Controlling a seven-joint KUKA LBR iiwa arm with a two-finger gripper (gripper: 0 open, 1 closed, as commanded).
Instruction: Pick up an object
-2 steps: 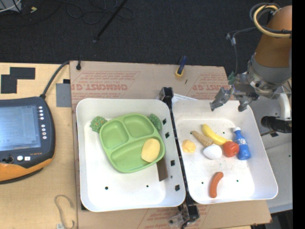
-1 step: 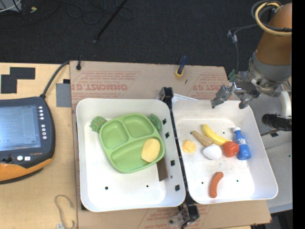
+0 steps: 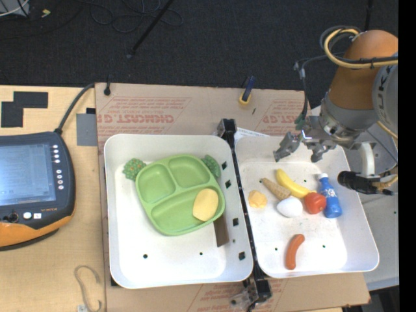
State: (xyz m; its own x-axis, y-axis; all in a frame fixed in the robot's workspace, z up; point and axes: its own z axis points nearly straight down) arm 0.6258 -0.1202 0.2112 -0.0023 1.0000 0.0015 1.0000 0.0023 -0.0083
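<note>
My gripper (image 3: 303, 149) hangs over the far edge of the right bin (image 3: 354, 255), fingers spread open with nothing between them. Below it in that bin lie a yellow banana (image 3: 291, 182), a tan cone-shaped piece (image 3: 276, 188), a small yellow piece (image 3: 258, 200), a white egg (image 3: 289, 207), a red tomato-like ball (image 3: 314, 203), a blue and white bottle (image 3: 329, 196) and a red sausage (image 3: 294, 251). The left bin (image 3: 130, 252) holds a green divided tray (image 3: 170, 190) with a yellow lemon-like piece (image 3: 205, 204) in one compartment.
A teach pendant with a screen (image 3: 29, 177) rests on the bench at the far left. A blue and yellow clamp (image 3: 246, 91) sits on the cardboard behind the bins. A black divider strip (image 3: 237, 207) runs between the two bins.
</note>
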